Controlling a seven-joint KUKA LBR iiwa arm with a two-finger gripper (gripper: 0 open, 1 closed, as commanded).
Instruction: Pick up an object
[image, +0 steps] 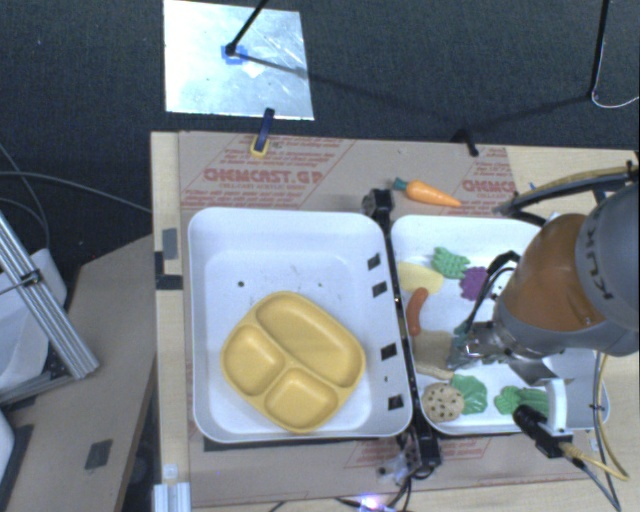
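The right bin holds several toy foods: a red sausage, a yellow piece, a green piece, purple grapes, a speckled cookie and two green leafy pieces. My gripper is low over the middle of this bin, just right of a pale beige piece and above the cookie. The orange-banded wrist hides the bin's right half. I see nothing lifted from the bin floor.
The left bin holds a yellow divided plate. A toy carrot lies on the cardboard behind the right bin. A black divider runs between the bins. A silver sheet lies on the floor at the back.
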